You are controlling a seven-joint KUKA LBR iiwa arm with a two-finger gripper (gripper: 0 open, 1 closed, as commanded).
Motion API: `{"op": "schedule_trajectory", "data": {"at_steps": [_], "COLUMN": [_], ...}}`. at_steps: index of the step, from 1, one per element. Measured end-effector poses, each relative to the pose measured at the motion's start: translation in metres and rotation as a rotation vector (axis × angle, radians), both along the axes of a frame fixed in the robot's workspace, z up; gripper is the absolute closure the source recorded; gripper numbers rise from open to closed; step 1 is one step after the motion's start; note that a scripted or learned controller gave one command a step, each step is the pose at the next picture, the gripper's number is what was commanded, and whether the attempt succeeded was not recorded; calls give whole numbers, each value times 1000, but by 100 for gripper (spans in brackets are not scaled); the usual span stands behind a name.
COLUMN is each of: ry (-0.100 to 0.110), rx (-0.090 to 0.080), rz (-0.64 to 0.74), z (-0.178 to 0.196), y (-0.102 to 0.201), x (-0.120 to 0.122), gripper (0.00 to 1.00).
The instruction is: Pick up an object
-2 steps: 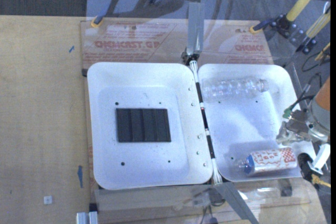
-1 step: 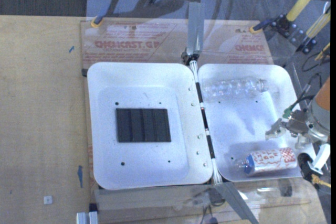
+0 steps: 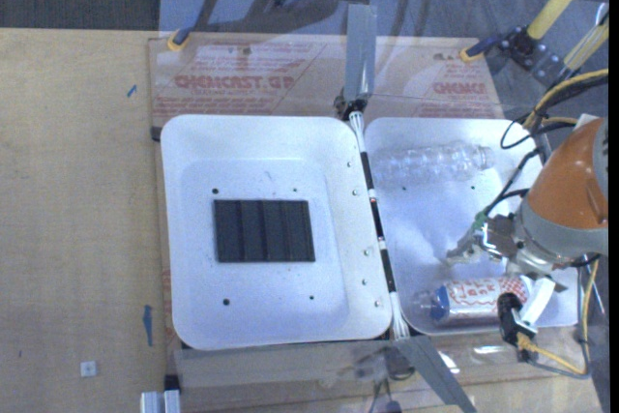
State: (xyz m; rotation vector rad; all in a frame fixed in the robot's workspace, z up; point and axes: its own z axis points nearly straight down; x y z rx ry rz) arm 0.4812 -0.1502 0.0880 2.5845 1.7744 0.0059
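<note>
A small bottle with red lettering and a blue cap (image 3: 469, 298) lies on its side at the front edge of the right bin (image 3: 426, 227). A clear plastic bottle (image 3: 435, 160) lies across that bin's back part. A black ribbed rectangular pad (image 3: 264, 230) rests flat in the middle of the left bin (image 3: 193, 160). My gripper (image 3: 481, 243) hangs low over the right side of the right bin, just above and behind the lettered bottle, below the orange wrist band (image 3: 573, 191). Nothing shows in its grasp.
A grey divider bar (image 3: 360, 53) runs back from the seam between the bins. Clear panels with red print stand behind both bins. Cables and a black and yellow fitting (image 3: 513, 324) trail off the wrist at the right bin's front right corner.
</note>
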Motion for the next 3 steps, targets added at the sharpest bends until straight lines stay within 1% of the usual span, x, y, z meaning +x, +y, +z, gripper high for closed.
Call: {"op": "schedule_trajectory", "data": {"at_steps": [1,2,3], "ry": [8,0,7], "rx": [3,0,2], "rz": [-31,147,155], "z": [39,0,32], "y": [-50,30,-31], "x": [53,14,50], "gripper": [0,0,0]}}
